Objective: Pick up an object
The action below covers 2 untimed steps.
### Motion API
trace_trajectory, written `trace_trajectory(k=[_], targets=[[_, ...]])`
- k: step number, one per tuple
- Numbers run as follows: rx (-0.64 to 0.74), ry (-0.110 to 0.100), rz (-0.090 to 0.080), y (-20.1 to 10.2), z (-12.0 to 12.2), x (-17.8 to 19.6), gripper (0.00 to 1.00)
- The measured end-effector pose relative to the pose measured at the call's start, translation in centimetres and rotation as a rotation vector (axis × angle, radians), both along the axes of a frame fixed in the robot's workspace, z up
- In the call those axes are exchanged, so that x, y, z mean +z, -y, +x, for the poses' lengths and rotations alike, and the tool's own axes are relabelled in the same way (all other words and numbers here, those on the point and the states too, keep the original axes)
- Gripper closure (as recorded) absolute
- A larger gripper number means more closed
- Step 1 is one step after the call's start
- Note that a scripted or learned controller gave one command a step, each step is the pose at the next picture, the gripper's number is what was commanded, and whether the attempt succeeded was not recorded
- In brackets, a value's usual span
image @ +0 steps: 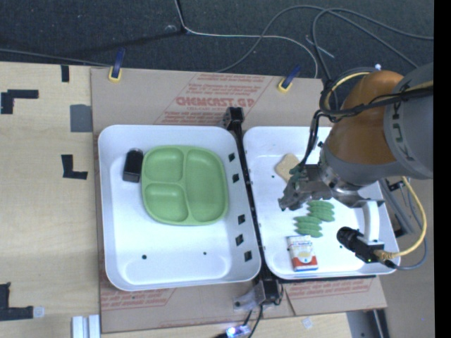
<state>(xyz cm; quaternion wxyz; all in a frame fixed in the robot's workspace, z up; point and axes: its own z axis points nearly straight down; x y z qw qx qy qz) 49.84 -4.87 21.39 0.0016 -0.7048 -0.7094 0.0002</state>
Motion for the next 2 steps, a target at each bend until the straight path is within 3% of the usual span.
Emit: trace_trajectory(k=[2], targets=[[0.001, 0.0, -0.001, -10.7, 1.8, -0.1, 1.0]])
